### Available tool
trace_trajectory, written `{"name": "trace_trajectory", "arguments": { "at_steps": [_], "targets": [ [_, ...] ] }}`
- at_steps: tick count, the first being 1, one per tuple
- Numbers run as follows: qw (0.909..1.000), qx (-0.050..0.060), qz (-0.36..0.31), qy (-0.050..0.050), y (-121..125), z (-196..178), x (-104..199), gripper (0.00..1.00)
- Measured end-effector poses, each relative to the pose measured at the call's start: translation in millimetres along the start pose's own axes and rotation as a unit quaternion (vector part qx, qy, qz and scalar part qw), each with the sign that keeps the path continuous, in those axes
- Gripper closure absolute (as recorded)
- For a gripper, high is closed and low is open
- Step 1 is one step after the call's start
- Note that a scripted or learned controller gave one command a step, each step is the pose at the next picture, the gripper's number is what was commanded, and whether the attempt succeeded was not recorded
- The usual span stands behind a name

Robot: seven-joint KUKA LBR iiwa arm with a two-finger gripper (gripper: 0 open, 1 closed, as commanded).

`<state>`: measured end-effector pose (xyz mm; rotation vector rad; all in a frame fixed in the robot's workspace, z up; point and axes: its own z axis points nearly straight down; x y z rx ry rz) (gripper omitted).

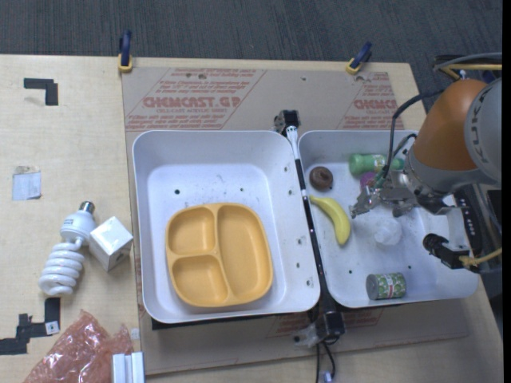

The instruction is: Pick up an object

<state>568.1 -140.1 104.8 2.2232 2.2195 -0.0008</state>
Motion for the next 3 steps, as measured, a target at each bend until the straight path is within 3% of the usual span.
{"name": "trace_trajectory", "arguments": {
  "at_steps": [1,2,3],
  "targets": [
    [1.0000,0.000,0.000,0.000,-67.6,12.5,19.4,0.00],
    [1.0000,-0.001,0.001,0.000,-66.3,2.7,18.8,1.00],
    [1.0000,-0.001,-0.001,0.000,-89.3,-87.4,87.6,1.00]
  ]
}}
